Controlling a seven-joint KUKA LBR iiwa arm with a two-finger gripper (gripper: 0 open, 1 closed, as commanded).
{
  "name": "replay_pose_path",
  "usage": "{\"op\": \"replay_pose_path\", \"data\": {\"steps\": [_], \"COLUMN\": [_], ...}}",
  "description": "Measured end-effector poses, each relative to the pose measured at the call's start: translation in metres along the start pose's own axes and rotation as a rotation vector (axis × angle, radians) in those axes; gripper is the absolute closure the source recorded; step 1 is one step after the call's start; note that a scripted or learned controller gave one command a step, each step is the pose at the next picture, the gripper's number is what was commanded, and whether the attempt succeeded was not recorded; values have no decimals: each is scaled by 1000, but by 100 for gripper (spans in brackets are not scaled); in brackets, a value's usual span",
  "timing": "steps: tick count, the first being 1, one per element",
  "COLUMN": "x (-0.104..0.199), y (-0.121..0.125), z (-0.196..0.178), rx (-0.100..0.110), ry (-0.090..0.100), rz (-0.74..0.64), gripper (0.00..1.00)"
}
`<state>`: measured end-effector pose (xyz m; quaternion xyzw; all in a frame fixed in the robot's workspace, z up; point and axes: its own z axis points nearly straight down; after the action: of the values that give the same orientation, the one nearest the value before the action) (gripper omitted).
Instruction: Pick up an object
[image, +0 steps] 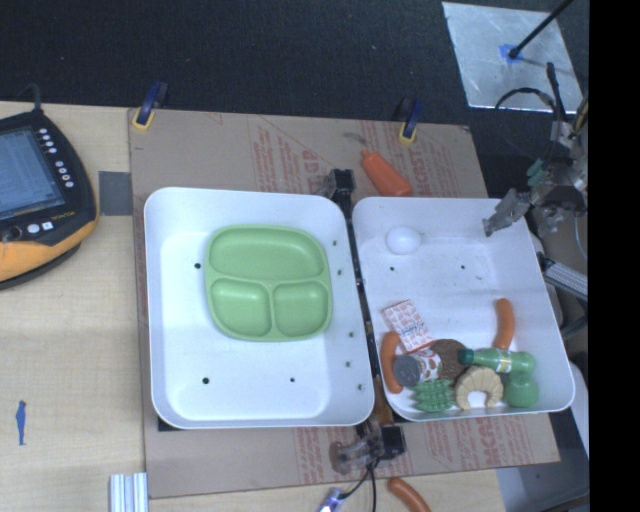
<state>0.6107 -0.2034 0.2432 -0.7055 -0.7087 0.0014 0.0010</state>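
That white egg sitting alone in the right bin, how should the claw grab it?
Probably straight down from above, fingers closing across the white egg's middle. It is small and round and lies alone on the right bin's floor, clear of the walls and the pile.

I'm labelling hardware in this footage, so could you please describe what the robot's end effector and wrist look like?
At the picture's right edge, the end effector is a small assembly of dull grey metal parts ending in thin dark fingers. Black cables loop above it. The picture is too small for any markings.
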Motion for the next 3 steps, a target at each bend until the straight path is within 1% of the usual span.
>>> {"op": "replay_pose_path", "data": {"steps": [1, 2, 3], "x": [-8, -9, -8], "y": [-24, -27, -49], "z": [121, 47, 41], "rx": [3, -2, 0], "ry": [1, 0, 1], "rz": [-1, 1, 1], "gripper": [0, 0, 0]}}
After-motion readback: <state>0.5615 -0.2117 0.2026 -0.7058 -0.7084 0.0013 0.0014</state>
